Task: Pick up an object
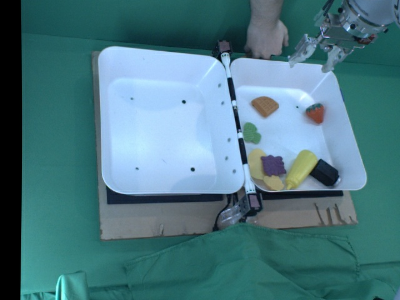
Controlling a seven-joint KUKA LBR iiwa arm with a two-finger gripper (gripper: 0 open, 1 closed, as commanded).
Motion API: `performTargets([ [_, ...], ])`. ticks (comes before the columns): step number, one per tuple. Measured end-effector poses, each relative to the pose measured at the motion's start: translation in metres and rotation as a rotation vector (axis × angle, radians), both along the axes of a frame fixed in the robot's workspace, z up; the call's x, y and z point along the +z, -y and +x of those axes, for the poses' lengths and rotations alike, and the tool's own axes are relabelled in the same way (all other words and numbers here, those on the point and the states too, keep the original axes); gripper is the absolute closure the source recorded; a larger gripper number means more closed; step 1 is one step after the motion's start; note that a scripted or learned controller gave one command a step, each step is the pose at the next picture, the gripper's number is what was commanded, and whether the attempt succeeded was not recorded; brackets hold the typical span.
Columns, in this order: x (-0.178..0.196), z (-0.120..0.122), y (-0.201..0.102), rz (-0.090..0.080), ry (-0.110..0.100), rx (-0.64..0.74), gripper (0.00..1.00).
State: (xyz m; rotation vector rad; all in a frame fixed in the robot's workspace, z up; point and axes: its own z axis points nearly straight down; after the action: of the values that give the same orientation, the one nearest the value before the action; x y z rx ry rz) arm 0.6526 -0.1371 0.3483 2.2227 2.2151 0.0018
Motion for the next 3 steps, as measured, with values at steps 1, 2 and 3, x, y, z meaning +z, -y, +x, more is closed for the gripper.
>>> performTargets([
  [1,0.056,0.049,0.047,-0.005,0.010,-0.001,0.00],
  [2,-0.032,0.021,0.051,0.001,-0.009,-0.002,0.00],
  [3,-0.075,-0.028,0.022,0.001,-0.007,0.000,0.00],
])
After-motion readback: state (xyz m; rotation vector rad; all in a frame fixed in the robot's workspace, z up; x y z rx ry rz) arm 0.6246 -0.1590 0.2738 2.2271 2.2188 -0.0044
